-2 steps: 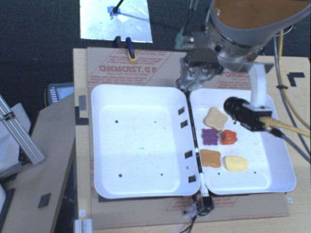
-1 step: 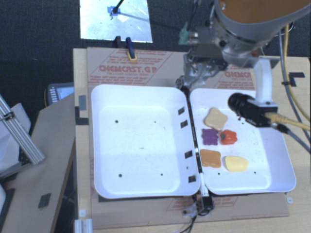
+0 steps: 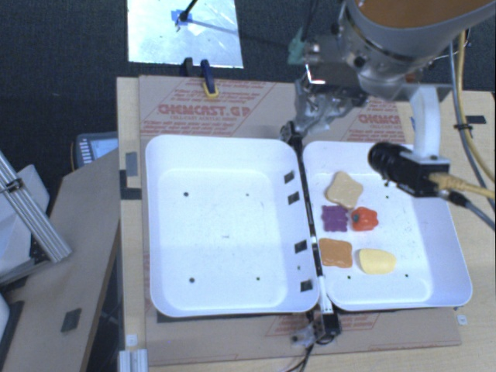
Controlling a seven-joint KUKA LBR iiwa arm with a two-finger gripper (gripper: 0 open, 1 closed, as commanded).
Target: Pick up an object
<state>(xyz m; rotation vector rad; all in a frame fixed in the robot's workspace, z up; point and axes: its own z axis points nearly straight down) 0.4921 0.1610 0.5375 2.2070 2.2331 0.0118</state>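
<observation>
The fingers (image 3: 322,113) hang above the bins' far edge; their spread I cannot tell. Well nearer than them, the tan toast-shaped toy (image 3: 344,189) lies in the right white bin (image 3: 442,254).

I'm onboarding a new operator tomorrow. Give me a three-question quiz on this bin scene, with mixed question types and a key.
1. True or false: the toy pieces all lie in the right bin.
2. Multiple choice: which piece sits nearest the front edge of that bin? A) tan bread slice B) purple piece C) yellow piece
3. Fill in: the red pepper-like toy lies directly to the right of the ______ piece.

Key:
1. True; the left bin shows just its white floor.
2. C; it lies beside the orange piece.
3. Purple.
</observation>
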